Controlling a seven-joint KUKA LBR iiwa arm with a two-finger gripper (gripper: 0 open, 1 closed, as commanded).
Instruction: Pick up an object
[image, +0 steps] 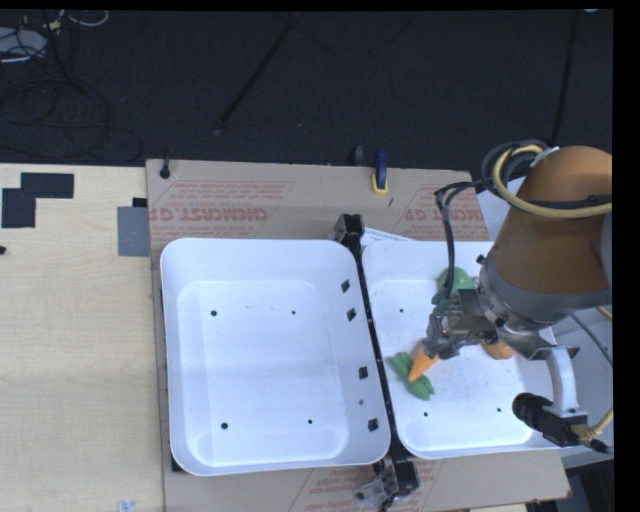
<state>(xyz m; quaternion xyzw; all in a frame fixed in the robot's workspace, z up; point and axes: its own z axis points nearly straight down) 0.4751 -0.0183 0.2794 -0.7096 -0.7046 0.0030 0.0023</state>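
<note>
My gripper (441, 343) hangs low over the middle of the right bin (470, 432), under the grey and orange wrist. Just below and left of its tip lies a small orange carrot-shaped piece (422, 366). That piece rests across a green piece (412, 378) on the bin floor. The gripper's tip looks close to or touching the orange piece's upper end; I cannot tell which. Another green object (451, 284) lies behind the gripper, partly covered by it. An orange object (498, 350) peeks out from under the arm on the right.
The left bin (190, 300) stands beside the right one, with a black divider (362, 330) and clips between them. The arm's bulk covers the right bin's far right side. A black fitting (540, 415) sits at the right bin's front right corner.
</note>
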